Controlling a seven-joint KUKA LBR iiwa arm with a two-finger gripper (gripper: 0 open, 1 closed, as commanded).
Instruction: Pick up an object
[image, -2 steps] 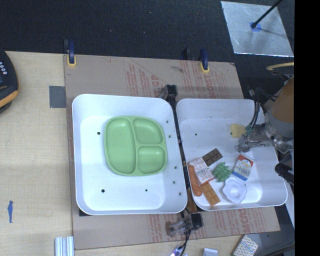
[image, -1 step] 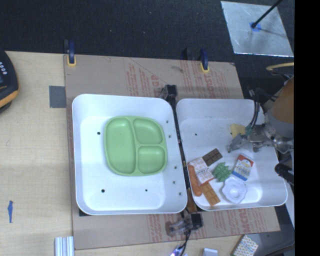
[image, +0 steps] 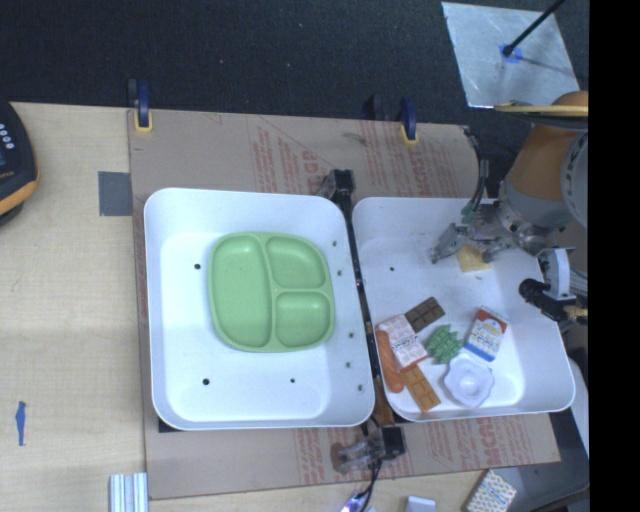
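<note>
Gripper (image: 470, 240) of the grey arm sits low over the far part of the right white bin (image: 540, 395), reaching in from the right; whether it is released or clenched I cannot tell. A small pale yellow block (image: 472, 259) lies just at its near side, touching or nearly so, the closest candidate. The remaining clutter, a blue-and-white carton (image: 485, 334), a green leafy toy (image: 442, 345) and a brown bar (image: 425, 313), lies nearer the camera, well apart from it.
</note>
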